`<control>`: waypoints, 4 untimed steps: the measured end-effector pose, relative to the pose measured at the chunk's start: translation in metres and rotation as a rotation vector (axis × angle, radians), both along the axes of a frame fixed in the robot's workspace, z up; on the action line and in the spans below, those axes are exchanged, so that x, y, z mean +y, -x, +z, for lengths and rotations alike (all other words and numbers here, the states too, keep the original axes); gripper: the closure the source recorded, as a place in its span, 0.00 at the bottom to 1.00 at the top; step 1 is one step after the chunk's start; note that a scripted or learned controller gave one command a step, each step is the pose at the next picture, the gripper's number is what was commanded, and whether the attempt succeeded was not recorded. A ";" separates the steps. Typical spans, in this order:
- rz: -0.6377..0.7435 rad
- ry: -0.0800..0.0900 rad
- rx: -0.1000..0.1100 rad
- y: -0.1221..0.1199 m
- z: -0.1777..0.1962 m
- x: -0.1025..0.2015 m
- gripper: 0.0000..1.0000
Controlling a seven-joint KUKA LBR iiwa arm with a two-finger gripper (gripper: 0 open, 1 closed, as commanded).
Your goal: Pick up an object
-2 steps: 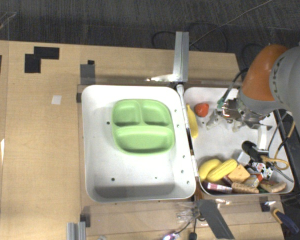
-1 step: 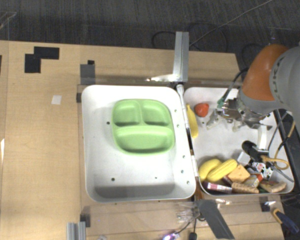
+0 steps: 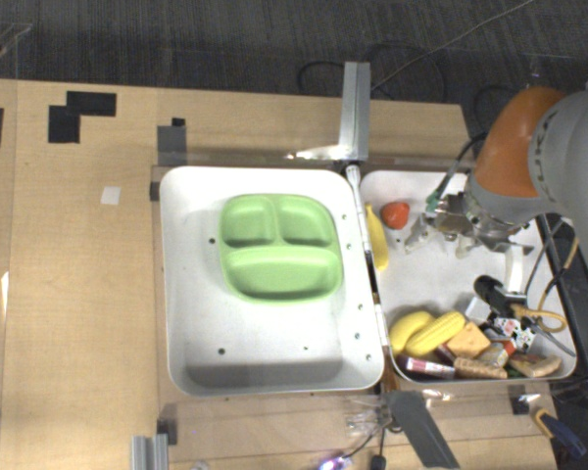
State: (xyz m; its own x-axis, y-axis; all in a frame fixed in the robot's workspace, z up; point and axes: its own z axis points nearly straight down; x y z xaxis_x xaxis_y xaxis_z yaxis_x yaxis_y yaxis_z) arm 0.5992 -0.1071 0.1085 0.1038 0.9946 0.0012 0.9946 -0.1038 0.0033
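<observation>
Can't tell if the pincer (image 3: 439, 231) is open, small red ball (image 3: 397, 213) just left of it, toy pile (image 3: 470, 343) below.

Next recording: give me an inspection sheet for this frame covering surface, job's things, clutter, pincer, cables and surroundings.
Surface: wooden bench with two white bins side by side, left bin and right bin.
Job's things: red ball and yellow banana near the right bin's left wall; a heap of toy food along its near edge.
Clutter: green divided plate in the left bin.
Pincer: pincer low over the right bin, beside the red ball; finger state unclear.
Cables: black cable on the dark floor behind; wires beside the right bin.
Surroundings: black marks on the bench.
</observation>
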 end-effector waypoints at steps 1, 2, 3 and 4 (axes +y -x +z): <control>-0.035 0.001 -0.013 0.079 -0.017 -0.002 0.00; 0.128 0.002 -0.012 -0.010 -0.019 0.013 0.00; 0.158 0.002 -0.005 -0.072 -0.021 0.003 0.00; 0.167 0.004 -0.012 -0.075 -0.007 0.005 1.00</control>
State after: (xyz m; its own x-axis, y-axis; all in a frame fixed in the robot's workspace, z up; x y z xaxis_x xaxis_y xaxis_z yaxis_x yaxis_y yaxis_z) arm 0.6739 -0.1024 0.1011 -0.0632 0.9980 -0.0027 0.9979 0.0632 0.0154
